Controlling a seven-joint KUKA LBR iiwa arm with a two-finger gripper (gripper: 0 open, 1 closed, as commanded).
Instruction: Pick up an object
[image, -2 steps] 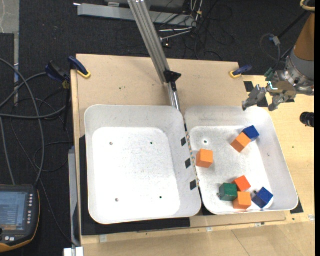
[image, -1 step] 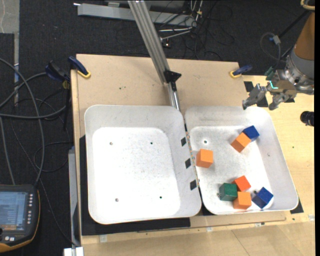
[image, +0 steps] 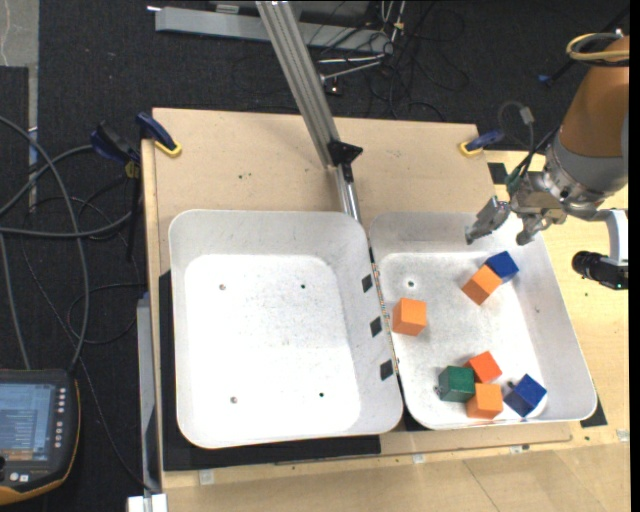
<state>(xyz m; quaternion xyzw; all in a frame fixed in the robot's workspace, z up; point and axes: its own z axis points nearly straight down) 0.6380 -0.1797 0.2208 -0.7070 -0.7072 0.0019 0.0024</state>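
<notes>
Gripper over right bin, nothing held

Two-finger gripper, jaws apart, nothing between them, hangs above the right white bin at upper right of frame. Just below: small blue cube touching orange cube. Left white bin sits alongside.

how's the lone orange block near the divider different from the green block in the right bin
The lone orange block sits apart from the others; the green block touches a cluster at the bin's near end. The orange one lies closer to the gripper; the green one lies farther. Both are similar-sized blocks in the right bin.
</notes>
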